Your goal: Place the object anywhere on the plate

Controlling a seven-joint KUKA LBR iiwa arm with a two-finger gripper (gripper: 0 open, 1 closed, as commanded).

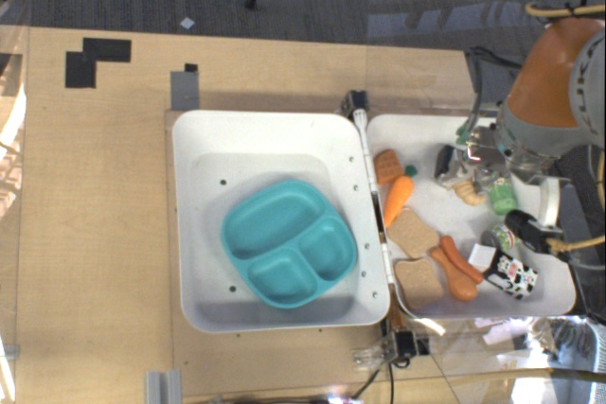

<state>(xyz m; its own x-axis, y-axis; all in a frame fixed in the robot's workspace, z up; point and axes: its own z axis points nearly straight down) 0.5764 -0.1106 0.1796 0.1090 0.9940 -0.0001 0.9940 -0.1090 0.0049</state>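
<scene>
The gripper [471, 167] hangs low over the right bin [559, 298], at about two o'clock from the teal divided plate [289, 243], which lies in the left bin [189, 203]. Whether its pincer is open or closed cannot be told from this angle. A small tan piece [468, 193] lies just under it at six o'clock. A carrot [398, 197] sits at nine o'clock from the gripper, two bread slices [413, 253] at seven, a sausage [456, 268] at six and a black-and-white cow-patterned item [513, 276] at five

Teal plate [289, 244], orange carrot [398, 197], seemingly black-and-white patterned carton [514, 276]
</scene>
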